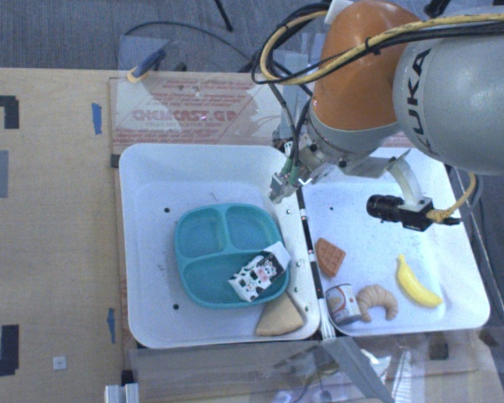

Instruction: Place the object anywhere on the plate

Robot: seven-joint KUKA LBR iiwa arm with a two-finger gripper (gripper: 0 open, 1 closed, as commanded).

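One gripper (283, 185), hovering over the wall between the bins, can't tell its state tbh. Milk carton (257, 277) already lies on the teal plate (210, 246), so placing looks done; arm retreat's probably what's left.

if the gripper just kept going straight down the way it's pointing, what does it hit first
Probably the rim where the two bins meet: the gripper hangs over that seam, just up and right of the teal plate. Depth is unclear from this slanted view, so it might land on the left bin's floor instead.
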